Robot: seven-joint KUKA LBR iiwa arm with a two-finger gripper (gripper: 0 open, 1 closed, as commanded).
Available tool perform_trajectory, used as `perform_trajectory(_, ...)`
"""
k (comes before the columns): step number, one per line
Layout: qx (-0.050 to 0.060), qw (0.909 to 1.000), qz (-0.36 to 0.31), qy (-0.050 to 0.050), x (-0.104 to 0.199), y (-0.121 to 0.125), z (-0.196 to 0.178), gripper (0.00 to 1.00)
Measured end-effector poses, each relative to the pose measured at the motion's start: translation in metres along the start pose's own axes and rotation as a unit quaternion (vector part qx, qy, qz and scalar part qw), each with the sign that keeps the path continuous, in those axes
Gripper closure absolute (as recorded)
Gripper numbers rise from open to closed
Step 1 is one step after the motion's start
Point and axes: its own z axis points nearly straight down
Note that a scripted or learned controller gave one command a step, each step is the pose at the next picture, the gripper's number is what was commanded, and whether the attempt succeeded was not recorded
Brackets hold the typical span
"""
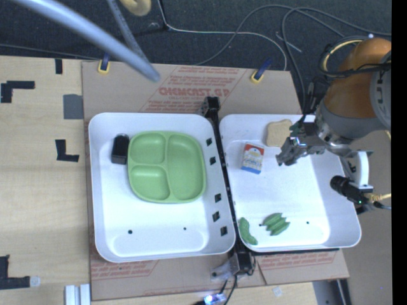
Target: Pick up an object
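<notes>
Left bin [102, 189]: green divided plate [167, 167] sits mid-bin, small black block [119, 149] touching its left edge. Right bin [331, 215]: arm [356, 88] reaches in from the right, gripper [287, 152] hangs over the upper middle, nothing visible between the fingers; can't tell finger spacing. Tan bread-like piece [278, 132] at the top edge, just left of the gripper. Small white-and-red carton [252, 157] beside it, near the divider. Green pea pods [275, 223] and a green pepper-like piece [247, 231] near the bottom edge, well apart from the gripper.
</notes>
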Motion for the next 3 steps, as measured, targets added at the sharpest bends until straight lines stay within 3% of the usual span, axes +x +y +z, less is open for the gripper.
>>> perform_trajectory(1, 0.003, 1.0000, 0.000, 0.001, 0.000, 0.000, 0.001, 1.00)
perform_trajectory(3, 0.003, 1.0000, -0.004, 0.002, 0.112, -0.022, -0.015, 1.00)
